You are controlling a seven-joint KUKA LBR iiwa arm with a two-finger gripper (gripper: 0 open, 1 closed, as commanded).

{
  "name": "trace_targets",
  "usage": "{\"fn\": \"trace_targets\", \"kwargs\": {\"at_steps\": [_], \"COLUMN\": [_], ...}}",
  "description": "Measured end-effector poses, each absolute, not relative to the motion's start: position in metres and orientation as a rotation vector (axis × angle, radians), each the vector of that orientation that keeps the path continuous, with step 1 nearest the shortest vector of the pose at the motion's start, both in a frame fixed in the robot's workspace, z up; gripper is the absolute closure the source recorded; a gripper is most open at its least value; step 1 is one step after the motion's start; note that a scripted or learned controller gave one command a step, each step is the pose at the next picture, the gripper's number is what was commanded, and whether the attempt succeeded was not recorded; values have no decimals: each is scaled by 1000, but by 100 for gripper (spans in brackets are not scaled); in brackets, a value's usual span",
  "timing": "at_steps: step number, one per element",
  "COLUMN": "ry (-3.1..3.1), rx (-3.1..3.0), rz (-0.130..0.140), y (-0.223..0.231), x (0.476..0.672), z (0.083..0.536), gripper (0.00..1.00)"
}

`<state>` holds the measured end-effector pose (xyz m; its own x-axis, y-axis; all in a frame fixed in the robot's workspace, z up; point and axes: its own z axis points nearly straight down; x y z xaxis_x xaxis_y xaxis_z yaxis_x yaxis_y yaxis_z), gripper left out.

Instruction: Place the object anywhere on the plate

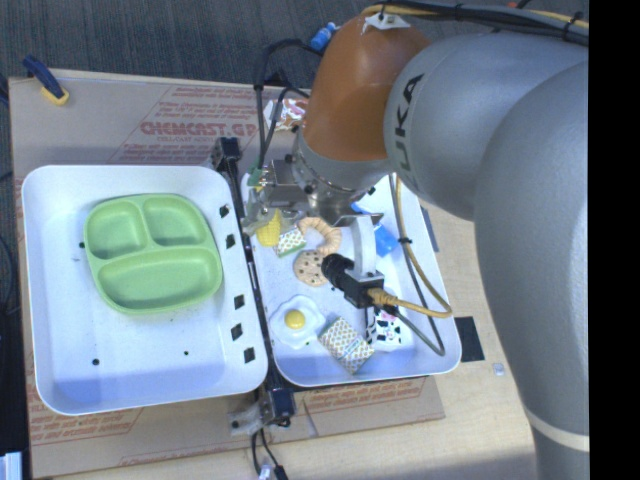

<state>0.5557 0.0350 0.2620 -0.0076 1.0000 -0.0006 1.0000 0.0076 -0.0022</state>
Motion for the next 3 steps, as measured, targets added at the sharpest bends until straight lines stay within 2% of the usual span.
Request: {"fn": "trace_targets", "kwargs": {"at_steps": [1,2,3], "ry": [-2229,-2226,-2227], "rx": [-2210,-2217,-2213], "rz": [7,3,1], "y": [89,2,20], "x": [546,626,568], "z": [191,192,239], "gripper": [100,100,100]}}
